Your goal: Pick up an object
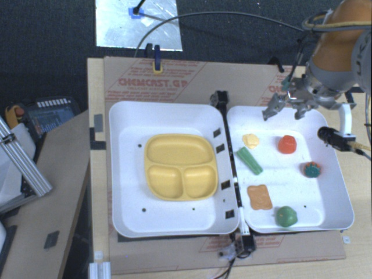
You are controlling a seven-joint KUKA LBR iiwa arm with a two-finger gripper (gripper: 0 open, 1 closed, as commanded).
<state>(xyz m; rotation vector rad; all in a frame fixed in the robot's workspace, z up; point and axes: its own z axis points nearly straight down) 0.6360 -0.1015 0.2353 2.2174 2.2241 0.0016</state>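
1. Dark carpet surrounds a pale wooden bench (70,156), on which a printed cardboard sheet (174,77) carries two shallow white bins set side by side and meeting at a black hinge strip
2. Taking the yellow divided plate (179,166) as the landmark – it sits in the middle of the left bin (125,173) with its three compartments bare
3. Right of the plate, across the divide, the right bin (331,196) holds six small items, all lying apart from one another
4. Closest to the plate lies a green stick (249,160), slanted; just beyond it and a little further back, a pale yellow piece (250,140)
5. Further right of the plate sit a red piece (287,145) and, near the bin's far wall, a teal ball (312,169)
6. Toward the front, right of the plate's lower edge, an orange slab (260,196) lies flat with a green round piece (286,216) just beside it
7. The gripper (286,110) hangs over the right bin's back rim, up and to the right of the plate – its two fingers are spread apart with nothing between them, well clear of every item
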